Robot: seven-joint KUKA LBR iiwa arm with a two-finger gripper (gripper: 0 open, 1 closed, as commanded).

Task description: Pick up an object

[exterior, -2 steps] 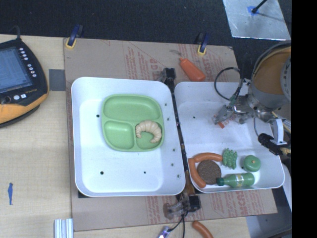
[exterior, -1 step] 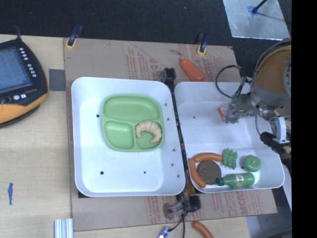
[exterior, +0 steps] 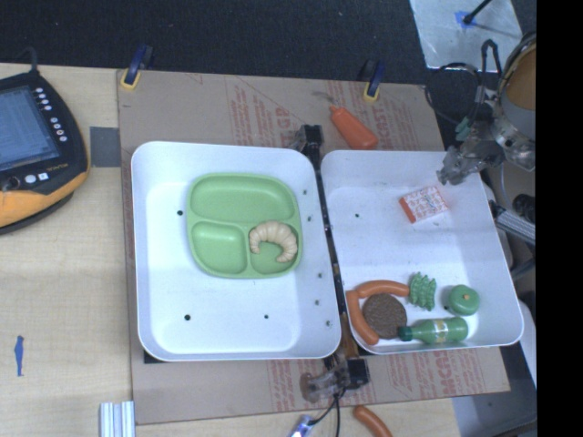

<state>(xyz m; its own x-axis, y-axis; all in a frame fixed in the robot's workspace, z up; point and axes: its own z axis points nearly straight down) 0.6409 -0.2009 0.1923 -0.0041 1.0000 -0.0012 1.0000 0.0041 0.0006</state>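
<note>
Jaws [exterior: 455,169] are hanging over the far right corner of the right bin [exterior: 364,173], and honestly I can't tell if they're spread or pressed together, too small and dark from here. Nothing visible between them.

Closest thing to them is a red and white packet [exterior: 424,205], lying flat on the bin floor just beside them and a bit toward the middle. Rest of that bin's stuff is bunched along the near edge: hot dog [exterior: 366,294] curled around a brown cookie [exterior: 385,314], green bottle [exterior: 435,332] lying on its side touching the cookie, a spiky green thing [exterior: 422,289], and a round green piece [exterior: 462,299].

Left bin [exterior: 159,271] has a green divided plate [exterior: 239,221] with a croissant [exterior: 274,240] in its near right compartment. An orange carrot [exterior: 353,128] sits on the worktop [exterior: 64,280] behind the bins, and a tablet [exterior: 32,144] is way off left.
</note>
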